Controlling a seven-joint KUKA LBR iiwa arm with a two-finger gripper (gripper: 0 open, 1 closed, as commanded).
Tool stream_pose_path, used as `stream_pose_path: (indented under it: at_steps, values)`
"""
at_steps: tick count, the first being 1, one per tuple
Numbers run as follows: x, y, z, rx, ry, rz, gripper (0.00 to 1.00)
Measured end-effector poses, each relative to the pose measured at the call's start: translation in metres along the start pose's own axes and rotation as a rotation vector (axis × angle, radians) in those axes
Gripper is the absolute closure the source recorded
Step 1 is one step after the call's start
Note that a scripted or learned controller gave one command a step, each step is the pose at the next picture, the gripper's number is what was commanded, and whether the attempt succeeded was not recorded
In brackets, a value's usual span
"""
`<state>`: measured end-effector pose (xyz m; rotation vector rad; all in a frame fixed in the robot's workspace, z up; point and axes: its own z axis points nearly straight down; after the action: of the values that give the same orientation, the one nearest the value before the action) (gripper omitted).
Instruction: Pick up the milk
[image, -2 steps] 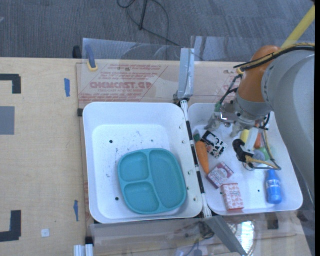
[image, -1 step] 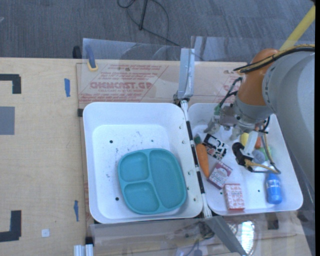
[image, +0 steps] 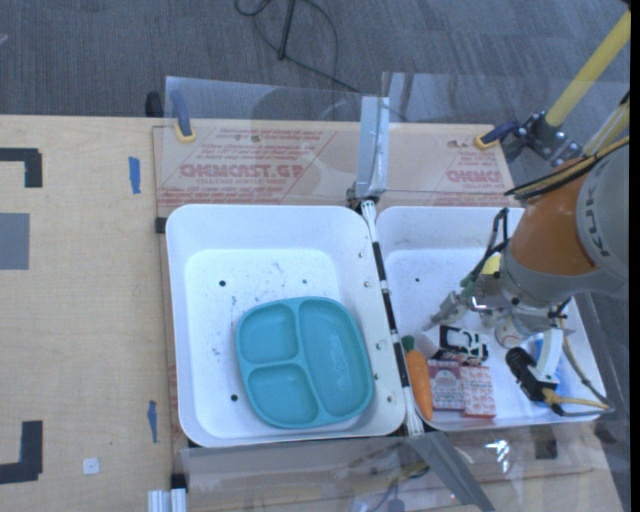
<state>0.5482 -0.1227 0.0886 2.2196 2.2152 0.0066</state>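
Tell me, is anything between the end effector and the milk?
Nothing visible. The end effector hangs right over what looks like the milk, a black-and-white carton in the right bin.

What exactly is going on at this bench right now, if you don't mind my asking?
A grey robot arm with an orange band reaches into the right bin from the right. Its gripper hangs low over a cluster of small items near the front: a carrot along the left wall, a red and white packet, and a small black and white carton. Nothing looks lifted yet. The left bin holds a teal divided plate.
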Motion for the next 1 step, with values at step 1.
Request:
stream_pose_path:
  at_steps: [1]
  values:
    - [0.0055, -0.0544, -0.0005, -0.003, 0.0, -0.044, 0.0]
